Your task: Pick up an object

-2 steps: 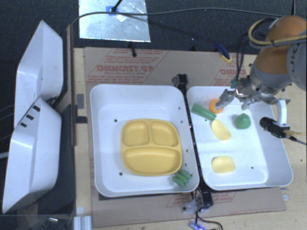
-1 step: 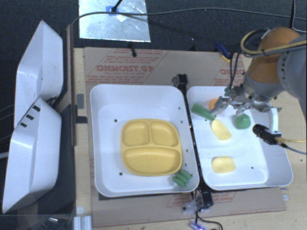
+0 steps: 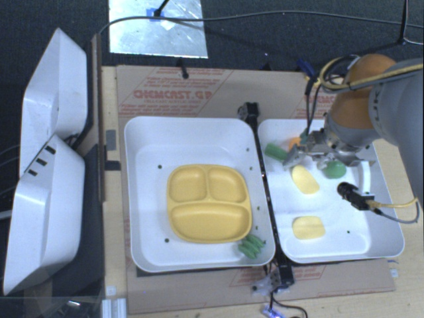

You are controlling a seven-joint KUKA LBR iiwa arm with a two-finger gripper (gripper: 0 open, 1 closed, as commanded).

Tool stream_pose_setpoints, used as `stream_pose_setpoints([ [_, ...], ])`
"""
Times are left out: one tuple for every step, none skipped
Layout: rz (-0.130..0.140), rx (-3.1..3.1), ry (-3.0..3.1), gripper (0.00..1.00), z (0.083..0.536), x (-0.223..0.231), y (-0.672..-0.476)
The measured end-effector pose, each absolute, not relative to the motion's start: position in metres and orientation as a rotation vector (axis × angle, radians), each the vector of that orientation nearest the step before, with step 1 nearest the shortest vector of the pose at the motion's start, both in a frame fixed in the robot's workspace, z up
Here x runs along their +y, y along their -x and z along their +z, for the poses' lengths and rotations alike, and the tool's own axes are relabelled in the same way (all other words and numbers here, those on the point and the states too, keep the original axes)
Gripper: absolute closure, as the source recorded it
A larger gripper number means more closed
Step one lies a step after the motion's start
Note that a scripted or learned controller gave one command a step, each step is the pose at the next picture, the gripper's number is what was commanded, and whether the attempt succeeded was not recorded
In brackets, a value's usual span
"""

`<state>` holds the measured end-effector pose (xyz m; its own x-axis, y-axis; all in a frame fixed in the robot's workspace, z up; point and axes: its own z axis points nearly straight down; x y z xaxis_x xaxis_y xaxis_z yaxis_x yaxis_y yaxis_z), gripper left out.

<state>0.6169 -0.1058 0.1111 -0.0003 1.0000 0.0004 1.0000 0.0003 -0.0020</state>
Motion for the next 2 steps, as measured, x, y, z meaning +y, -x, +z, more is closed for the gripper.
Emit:
stream_pose_setpoints([
  [-0.002,-2.222,2.223,1.00,0.124,-0.106,-0.618],
  [-0.006,-2.226,2.224,1.00,0.184,-0.104,-0.626],
])
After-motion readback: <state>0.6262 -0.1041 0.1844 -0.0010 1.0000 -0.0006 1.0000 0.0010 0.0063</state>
